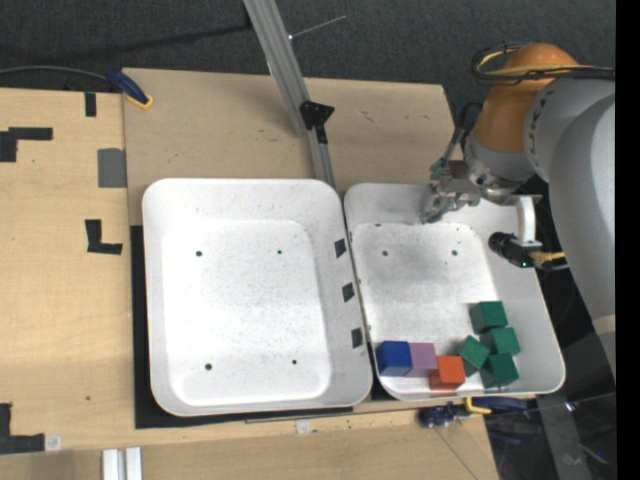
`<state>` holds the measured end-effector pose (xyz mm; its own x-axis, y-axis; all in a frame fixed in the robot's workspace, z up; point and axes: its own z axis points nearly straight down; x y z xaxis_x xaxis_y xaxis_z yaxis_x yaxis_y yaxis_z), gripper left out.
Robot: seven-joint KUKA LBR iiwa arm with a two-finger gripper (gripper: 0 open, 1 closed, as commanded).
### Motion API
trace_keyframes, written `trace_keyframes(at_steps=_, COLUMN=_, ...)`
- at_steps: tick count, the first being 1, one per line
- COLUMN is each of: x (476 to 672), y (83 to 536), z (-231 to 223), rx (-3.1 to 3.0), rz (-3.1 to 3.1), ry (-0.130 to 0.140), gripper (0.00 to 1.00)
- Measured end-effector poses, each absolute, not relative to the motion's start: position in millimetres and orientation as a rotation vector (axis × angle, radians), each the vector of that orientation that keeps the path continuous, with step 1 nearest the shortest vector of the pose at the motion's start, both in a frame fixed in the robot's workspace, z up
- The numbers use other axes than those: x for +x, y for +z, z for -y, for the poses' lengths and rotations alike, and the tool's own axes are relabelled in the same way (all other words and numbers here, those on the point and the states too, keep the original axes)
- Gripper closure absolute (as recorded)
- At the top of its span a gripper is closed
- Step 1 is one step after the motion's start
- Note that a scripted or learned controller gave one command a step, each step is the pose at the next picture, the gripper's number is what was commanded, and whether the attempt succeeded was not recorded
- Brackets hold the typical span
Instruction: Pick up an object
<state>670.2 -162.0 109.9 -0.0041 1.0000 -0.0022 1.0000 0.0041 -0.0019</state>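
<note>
I have the gripper (437, 206) sitting over the far rim of the right bin (415, 268), at the opposite end from everything worth picking. From this slanted view I cannot tell whether it is spread or closed; it is small, dark and partly lost against the wrist hardware, and I see nothing held in it.

The blocks are all bunched along the near edge of that bin: a blue block (394, 357), a purple block (423, 356) touching it, an orange block (449, 370) just beside that, and a cluster of green blocks (493, 340) toward the near right corner. The left bin (240, 288) holds no candidates.

My worry is the crowding. The blue, purple and orange blocks sit so tight that a descent on one likely lands a finger on its neighbour and shoves the row instead of closing around a block. They also hug the near wall, so a low approach may clip the rim. The green ones look tilted against each other, which probably means a slipping, off-centre grasp.
</note>
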Motion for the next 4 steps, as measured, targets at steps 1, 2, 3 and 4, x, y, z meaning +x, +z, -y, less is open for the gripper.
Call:
trace_keyframes(at_steps=1, x=670.1, y=153.3, z=157.9, rx=2.217, rz=-2.222, ry=0.003, gripper=1.00)
trace_keyframes(at_steps=2, x=672.7, y=217.5, z=158.9, rx=2.216, rz=-2.219, ry=0.005, gripper=1.00)
trace_keyframes(at_steps=3, x=673.8, y=271.3, z=158.6, rx=2.217, rz=-2.220, ry=0.005, gripper=1.00)
trace_keyframes(at_steps=4, x=650.6, y=275.3, z=109.8, rx=2.217, rz=-2.228, ry=0.000, gripper=1.00)
